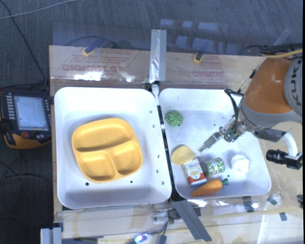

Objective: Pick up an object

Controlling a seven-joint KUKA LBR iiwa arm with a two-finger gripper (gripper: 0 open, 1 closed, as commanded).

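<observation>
**Hand hangs over the right bin, nothing in its grip**

The hand (pixel 209 142) reaches in from the right, its slim tip pointing toward eight o'clock over the bare floor of the right bin (pixel 193 103). Whether its two fingers stand apart or together cannot be told; they merge into one thin grey shape. Nothing is seen between them, so no object is held.

The nearest things lie below the tip. At about seven o'clock from it, near, sits a pale yellow round piece (pixel 182 154). Just beside that, toward five o'clock, stands a small red-and-white carton (pixel 193 171), touching or nearly touching a green can (pixel 214 166). An orange carrot (pixel 207 187) lies along the near wall, under the carton. A white lump (pixel 239 162) rests at four o'clock from the tip, and a green ball (pixel 174 118) sits alone at ten o'clock, near the dividing wall. The left bin (pixel 63 136) carries a yellow divided tray (pixel 107 149).

To do the step well, the green ball looks the safest target: it stands clear of everything else, so the fingers could close round it without nudging neighbours. The carton, can and carrot are crowded, and a descent there risks catching two at once.

The arm's wrist (pixel 269 93) covers the bin's far right corner, and the white lump is hard to identify against the white floor.
</observation>
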